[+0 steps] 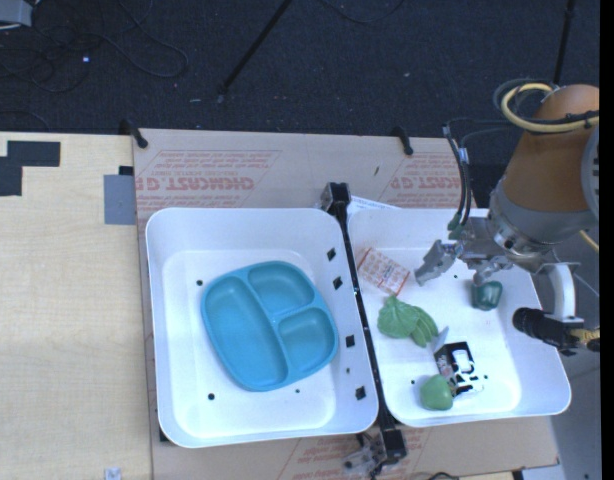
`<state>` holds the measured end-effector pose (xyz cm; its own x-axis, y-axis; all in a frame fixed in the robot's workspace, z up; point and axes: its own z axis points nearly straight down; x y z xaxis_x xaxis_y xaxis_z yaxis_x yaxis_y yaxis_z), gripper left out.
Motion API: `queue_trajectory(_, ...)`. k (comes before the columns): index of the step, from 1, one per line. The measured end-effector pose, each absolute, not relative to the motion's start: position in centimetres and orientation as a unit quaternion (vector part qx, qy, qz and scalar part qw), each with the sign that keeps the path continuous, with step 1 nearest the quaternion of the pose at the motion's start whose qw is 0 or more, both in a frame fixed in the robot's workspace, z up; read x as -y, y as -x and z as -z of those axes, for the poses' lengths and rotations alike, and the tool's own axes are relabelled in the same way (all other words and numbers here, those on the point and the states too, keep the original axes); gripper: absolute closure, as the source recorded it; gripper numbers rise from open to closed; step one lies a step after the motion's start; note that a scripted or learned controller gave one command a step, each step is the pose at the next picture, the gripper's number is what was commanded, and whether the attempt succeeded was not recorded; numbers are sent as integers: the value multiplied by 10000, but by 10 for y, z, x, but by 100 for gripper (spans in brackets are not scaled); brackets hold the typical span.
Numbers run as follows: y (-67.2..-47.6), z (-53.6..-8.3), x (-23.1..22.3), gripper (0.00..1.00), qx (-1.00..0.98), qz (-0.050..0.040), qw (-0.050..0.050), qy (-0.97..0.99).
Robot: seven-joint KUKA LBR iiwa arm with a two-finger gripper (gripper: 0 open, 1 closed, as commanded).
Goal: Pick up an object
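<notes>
My gripper (pixel 465 266) hangs over the back of the right bin (pixel 547 393), its two grey fingers spread open with nothing between them. A small teal object (pixel 486 294) lies just below the right-hand finger, outside the gap. To the left of the gripper lies a red-and-white packet (pixel 381 269). A crumpled green thing (pixel 407 320) sits in the middle of the bin. Toward the front are a round green fruit (pixel 437 393) and a black-and-white item (pixel 458 360) touching it.
The left bin (pixel 172 328) holds a blue divided plate (pixel 269 322). A black divider (pixel 350 308) runs between the two bins. The arm's orange band (pixel 552 158) rises at the right, above the bin's back corner.
</notes>
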<state>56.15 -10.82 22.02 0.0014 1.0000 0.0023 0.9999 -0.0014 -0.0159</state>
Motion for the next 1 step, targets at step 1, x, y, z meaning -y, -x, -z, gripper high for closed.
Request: queue_trajectory(1, -564, -227, 108, 0, 7072, -10, 17, 7070)
